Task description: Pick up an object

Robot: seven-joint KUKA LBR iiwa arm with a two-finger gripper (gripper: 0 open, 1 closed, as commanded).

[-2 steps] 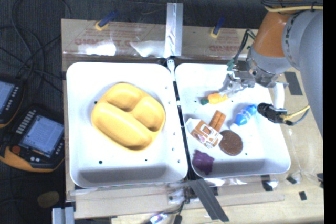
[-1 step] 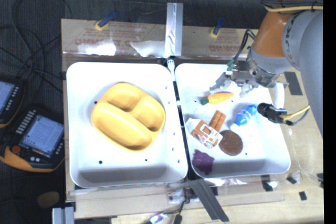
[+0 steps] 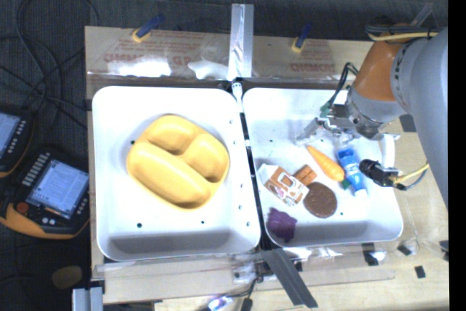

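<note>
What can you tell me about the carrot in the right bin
The carrot is a small orange cone, smooth and plastic-looking, likely a toy. It lies flat on the floor of the right bin, slanted, its narrow end toward the upper left and its thicker end toward the lower right. The gripper is just above its narrow end. A blue and white tube lies close beside its thick end; whether they touch I cannot tell.

- Grey robot arm (image 3: 426, 76) enters from the right, its orange band above the wrist.
- Its gripper (image 3: 320, 129) points left, tilted downward, at mid-depth.
</note>
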